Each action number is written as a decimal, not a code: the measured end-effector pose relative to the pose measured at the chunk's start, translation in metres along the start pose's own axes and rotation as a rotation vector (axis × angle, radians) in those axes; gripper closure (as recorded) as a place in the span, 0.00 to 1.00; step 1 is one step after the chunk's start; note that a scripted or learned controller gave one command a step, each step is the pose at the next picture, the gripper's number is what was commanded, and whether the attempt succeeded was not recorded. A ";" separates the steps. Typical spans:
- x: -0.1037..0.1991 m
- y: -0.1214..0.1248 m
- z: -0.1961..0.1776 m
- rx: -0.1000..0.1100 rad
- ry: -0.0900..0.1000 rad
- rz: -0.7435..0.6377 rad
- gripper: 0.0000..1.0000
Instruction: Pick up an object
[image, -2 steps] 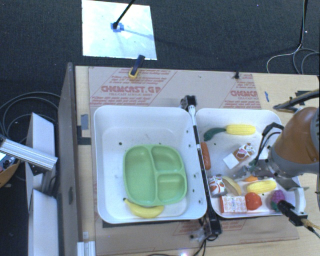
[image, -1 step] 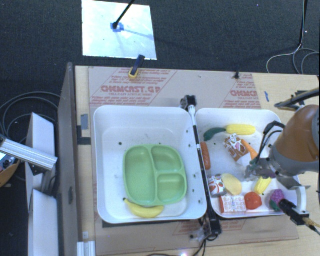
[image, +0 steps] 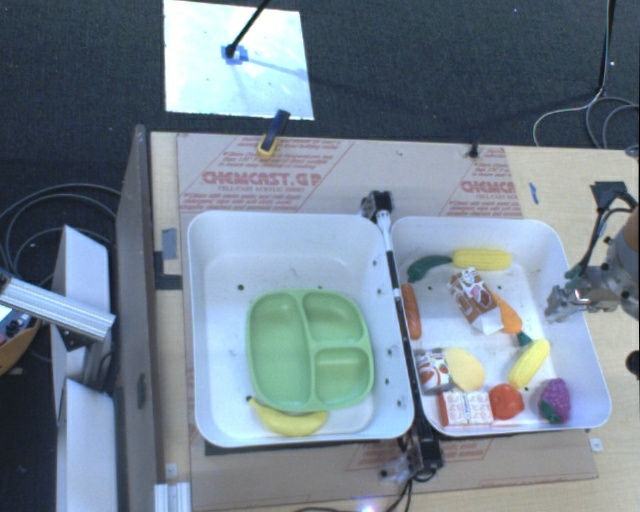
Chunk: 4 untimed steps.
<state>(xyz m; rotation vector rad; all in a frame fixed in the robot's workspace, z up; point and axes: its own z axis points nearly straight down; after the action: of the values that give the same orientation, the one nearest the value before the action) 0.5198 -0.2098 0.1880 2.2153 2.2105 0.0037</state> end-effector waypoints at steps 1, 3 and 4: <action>0.015 0.035 -0.040 0.003 0.004 -0.009 1.00; 0.006 0.150 -0.016 0.002 0.004 -0.009 1.00; 0.083 0.015 -0.026 0.017 0.012 -0.005 1.00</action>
<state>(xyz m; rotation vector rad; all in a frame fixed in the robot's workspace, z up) 0.5349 -0.1269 0.2141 2.2237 2.2309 -0.0012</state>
